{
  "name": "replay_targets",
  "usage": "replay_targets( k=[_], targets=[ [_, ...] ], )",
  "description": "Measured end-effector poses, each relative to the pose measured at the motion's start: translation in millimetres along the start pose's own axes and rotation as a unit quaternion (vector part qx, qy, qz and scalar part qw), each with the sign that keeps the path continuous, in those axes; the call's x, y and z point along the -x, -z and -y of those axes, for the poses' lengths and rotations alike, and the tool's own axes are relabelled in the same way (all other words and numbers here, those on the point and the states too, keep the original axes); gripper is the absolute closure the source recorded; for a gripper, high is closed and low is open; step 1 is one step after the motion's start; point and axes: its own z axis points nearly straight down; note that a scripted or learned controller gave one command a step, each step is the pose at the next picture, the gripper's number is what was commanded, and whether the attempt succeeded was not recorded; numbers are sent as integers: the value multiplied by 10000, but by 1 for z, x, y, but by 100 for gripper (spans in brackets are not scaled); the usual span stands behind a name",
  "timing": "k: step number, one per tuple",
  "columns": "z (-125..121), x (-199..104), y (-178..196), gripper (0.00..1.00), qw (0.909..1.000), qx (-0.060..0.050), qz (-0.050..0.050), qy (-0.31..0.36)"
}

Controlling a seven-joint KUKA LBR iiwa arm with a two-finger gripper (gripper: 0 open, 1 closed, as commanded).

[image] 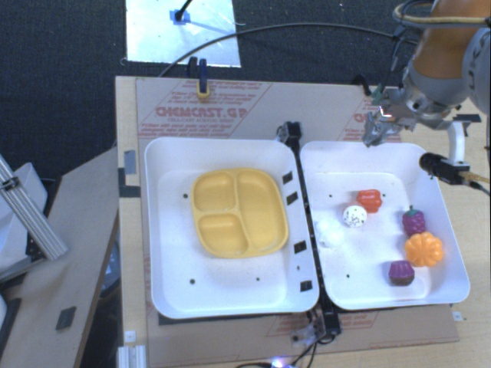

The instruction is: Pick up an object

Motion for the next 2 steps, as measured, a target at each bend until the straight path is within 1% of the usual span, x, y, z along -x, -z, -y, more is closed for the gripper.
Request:
replay_targets(
  k=[1, 2],
  targets=[
    [21, -58, -9, 100, 10000, -33, -10, 15],
    [35, -108, -21, 100, 10000, -34, -14, 15]
  ],
)
